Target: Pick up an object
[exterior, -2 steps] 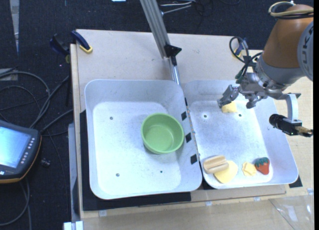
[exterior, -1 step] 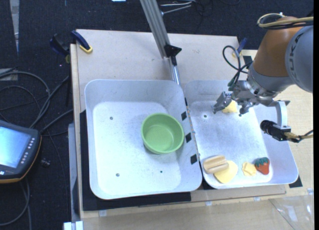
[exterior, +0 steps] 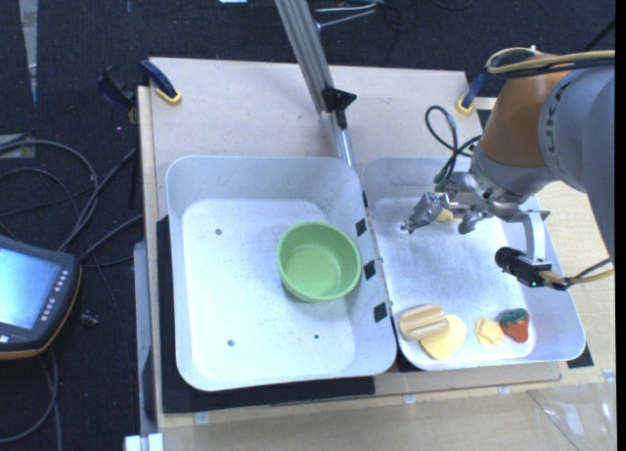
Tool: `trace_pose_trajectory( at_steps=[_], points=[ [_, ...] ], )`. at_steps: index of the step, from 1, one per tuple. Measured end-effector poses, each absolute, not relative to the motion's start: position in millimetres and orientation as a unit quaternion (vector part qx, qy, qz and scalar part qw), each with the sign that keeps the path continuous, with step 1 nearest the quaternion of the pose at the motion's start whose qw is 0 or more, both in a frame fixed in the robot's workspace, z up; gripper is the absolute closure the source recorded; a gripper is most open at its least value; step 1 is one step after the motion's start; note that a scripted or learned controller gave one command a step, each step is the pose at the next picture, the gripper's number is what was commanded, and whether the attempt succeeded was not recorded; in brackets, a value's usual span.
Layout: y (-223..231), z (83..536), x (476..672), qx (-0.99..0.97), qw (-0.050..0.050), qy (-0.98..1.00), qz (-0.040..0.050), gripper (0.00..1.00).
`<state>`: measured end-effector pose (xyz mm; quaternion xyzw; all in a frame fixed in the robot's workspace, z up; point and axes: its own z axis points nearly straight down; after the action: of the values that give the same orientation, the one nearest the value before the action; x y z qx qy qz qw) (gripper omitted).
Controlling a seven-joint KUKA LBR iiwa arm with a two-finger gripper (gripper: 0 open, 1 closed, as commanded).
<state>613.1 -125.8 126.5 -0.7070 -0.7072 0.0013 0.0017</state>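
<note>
From the overhead camera I see a tan bench [exterior: 254, 107] on dark carpet, carrying two white bins. The left bin [exterior: 210, 253] holds a green bowl [exterior: 318, 261]; the right bin [exterior: 440, 253] has a tan bread-like piece [exterior: 422, 319], two yellow pieces [exterior: 445, 338] and a strawberry toy [exterior: 515, 325] along its near edge. My gripper [exterior: 437, 212] hangs over the right bin's far half with its claw spread, gripping nothing, well apart from those pieces. I'd bring it toward the near edge, centre on one piece, then descend straight.
</note>
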Motion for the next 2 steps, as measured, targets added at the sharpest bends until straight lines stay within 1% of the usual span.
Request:
trace_pose_trajectory(
  at_steps=[1, 2],
  points=[
    [-125, 94, 612.3, -0.707, 0.001, -0.707, 0.0009, 0.00],
    [-126, 106, 613.3, -0.707, 0.000, -0.707, 0.0000, 1.00]
  ],
)
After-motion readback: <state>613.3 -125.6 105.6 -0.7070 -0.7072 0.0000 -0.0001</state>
